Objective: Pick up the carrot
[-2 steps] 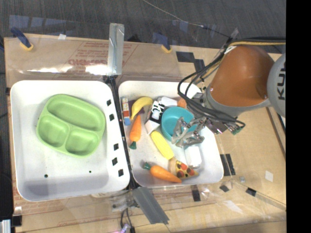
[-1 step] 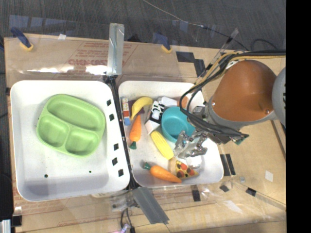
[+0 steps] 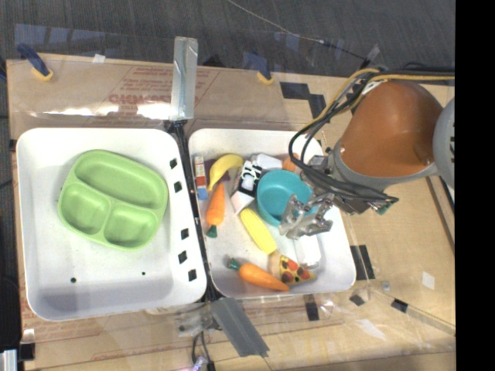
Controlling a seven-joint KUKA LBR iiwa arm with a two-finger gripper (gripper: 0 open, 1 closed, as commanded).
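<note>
An orange carrot [image 3: 261, 277] with a green stub at its left end lies near the front wall of the right bin [image 3: 340, 273]. A second, carrot-like orange piece [image 3: 216, 205] lies upright along that bin's left side, below a banana [image 3: 224, 167]. My gripper [image 3: 309, 219] hangs over the bin's right half, just in front of a blue cup [image 3: 278, 194]. It is up and to the right of the front carrot and apart from it. The fingers look open, and I see nothing between them.
The right bin also holds a yellow oblong piece [image 3: 257, 230], a black-and-white box [image 3: 249, 178], a white object [image 3: 308, 250] and a small multicoloured toy [image 3: 290, 267]. A green divided plate [image 3: 114, 199] sits in the left bin [image 3: 46, 284].
</note>
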